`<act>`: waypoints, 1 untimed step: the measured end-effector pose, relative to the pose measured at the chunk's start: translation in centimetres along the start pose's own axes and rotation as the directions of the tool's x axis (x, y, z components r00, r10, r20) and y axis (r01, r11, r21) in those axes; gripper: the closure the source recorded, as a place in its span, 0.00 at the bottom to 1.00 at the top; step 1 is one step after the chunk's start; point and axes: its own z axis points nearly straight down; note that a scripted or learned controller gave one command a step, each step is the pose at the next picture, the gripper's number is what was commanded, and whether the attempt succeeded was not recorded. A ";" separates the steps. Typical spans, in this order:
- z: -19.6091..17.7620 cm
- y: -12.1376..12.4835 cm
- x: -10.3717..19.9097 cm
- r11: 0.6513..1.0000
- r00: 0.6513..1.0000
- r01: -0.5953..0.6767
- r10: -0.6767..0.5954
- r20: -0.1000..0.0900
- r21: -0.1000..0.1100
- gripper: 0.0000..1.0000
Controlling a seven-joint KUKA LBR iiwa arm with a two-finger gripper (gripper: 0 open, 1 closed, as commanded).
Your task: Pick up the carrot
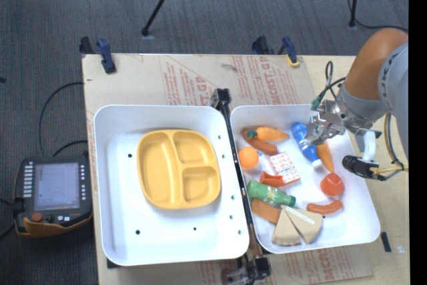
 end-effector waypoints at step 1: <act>-9.0 1.0 -0.9 0.979 0.979 -0.205 0.205 0.002 0.010 1.00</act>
